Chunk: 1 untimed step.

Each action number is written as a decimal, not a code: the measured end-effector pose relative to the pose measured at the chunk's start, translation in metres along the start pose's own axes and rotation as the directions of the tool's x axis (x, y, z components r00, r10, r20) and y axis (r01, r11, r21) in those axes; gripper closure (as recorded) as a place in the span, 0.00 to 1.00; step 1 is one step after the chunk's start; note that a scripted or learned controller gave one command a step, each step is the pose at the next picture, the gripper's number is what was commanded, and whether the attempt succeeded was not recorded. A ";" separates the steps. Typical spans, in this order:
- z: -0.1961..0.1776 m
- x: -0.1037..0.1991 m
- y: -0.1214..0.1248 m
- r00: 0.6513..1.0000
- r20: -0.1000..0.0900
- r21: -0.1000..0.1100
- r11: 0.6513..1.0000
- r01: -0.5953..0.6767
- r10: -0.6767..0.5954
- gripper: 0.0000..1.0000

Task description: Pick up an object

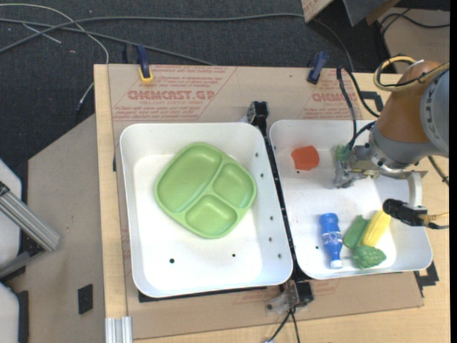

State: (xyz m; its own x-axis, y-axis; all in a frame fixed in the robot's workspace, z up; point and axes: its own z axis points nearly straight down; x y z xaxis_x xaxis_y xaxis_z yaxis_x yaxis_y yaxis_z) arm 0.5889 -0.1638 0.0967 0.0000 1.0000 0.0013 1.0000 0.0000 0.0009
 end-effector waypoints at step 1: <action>-0.045 -0.002 -0.004 1.000 0.003 -0.005 1.000 -0.001 0.001 1.00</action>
State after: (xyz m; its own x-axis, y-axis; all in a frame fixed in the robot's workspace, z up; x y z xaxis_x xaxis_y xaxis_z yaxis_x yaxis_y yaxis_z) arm 0.5849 -0.1657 0.1421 0.0006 1.0000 -0.0016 1.0000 -0.0005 0.0056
